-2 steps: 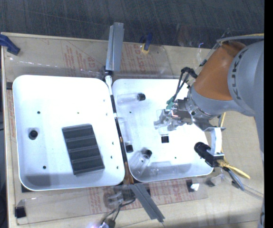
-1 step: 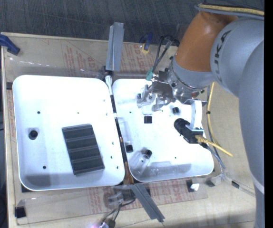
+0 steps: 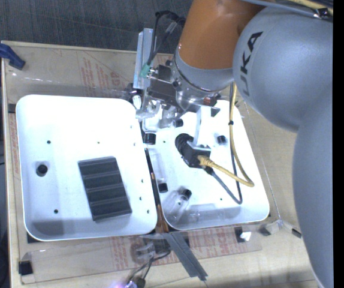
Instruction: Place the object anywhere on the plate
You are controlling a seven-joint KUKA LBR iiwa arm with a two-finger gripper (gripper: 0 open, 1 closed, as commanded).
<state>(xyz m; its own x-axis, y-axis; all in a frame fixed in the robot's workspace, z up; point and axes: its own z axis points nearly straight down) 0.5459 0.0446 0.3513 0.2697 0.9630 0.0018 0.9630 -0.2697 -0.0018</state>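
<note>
Object: dark ribbed block point(image 3: 105, 188) lying flat in left bin point(image 3: 34, 221). Arm point(image 3: 262, 59) bent over right bin point(image 3: 250, 212), pincer point(image 3: 151, 122) at the bins' divider; can't tell its state.

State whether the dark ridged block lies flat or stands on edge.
Flat. The dark ridged block shows its broad ribbed face upward, resting on the left bin floor.

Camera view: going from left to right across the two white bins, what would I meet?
Small dark round object → dark ridged plate in the left bin → gripper over the seam → right bin, under the arm.
</note>
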